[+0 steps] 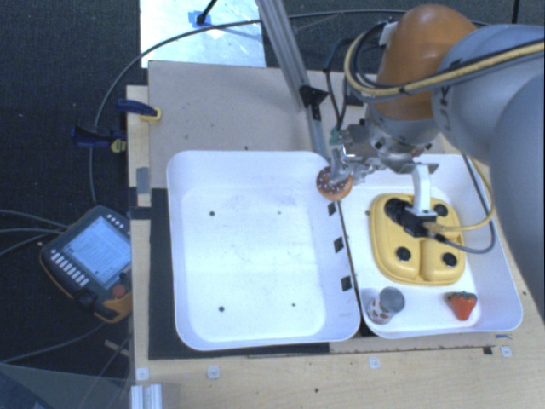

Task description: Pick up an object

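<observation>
Gripper [339, 170] hangs at far edge between bins, small brown disc [333, 185] directly below fingertips. You cannot tell whether disc is really pinched.

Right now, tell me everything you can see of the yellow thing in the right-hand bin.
The yellow thing is a flat, rounded slab, glossy like moulded plastic, with several dark round spots across its top and a groove dividing its lower end into two lobes. It lies flat on the floor of the right bin, roughly central, long side running up and down the view. A white strip with a black end, hanging from the arm, overlaps its top; whether they touch is unclear. A strawberry-like toy sits apart, below it.
</observation>
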`<state>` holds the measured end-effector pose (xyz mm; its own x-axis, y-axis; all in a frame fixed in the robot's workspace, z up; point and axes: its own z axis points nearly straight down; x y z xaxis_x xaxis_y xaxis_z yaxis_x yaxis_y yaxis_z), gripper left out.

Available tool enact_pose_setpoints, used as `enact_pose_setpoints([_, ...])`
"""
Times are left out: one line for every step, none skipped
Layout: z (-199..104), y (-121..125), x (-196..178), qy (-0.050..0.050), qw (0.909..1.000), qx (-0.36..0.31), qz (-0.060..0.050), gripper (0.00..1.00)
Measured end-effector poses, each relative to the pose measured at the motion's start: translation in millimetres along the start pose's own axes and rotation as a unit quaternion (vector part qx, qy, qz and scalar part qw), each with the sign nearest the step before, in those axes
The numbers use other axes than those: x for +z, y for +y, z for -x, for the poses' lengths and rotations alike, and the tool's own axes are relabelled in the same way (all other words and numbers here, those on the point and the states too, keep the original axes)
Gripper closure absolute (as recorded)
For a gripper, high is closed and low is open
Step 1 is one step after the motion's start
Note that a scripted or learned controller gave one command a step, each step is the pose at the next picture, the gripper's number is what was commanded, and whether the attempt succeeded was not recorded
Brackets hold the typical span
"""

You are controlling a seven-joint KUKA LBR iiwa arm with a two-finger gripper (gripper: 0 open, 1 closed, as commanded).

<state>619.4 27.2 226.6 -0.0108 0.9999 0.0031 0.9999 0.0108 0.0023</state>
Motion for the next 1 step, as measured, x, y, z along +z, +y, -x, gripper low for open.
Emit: enact_pose_setpoints([-54.9, -9.3, 10.5, 0.0, 1.0, 0.0, -0.001, 1.0])
